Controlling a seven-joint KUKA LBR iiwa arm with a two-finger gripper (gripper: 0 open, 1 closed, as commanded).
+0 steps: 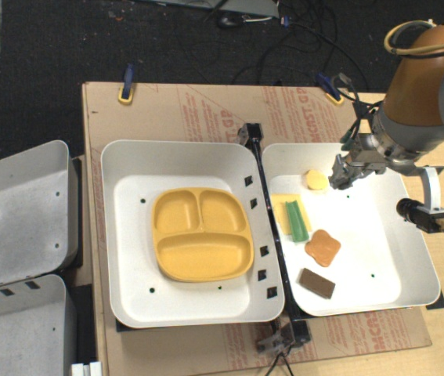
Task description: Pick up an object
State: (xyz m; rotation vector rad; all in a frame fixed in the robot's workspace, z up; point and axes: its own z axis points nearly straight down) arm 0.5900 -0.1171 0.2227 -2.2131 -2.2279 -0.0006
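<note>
On a cardboard-covered bench [206,104], the left bin [120,210] holds a yellow divided tray [203,234]. The right bin [409,272] holds green-yellow sticks [293,218], an orange piece [323,247], a brown block [316,283] and a yellow ball [316,179]. The gripper [341,178] is just beside the ball; whether its fingers are apart or grip anything, I cannot tell.

One fixed camera looks down from above at a slant, far enough back to take in the whole table [175,104] and dark floor [34,45] around it. Both white bins lie mid-frame, the left bin [120,233] toward 9 o'clock, the right bin [394,265] toward 3 o'clock. The arm [421,77] enters at 2 o'clock.
</note>
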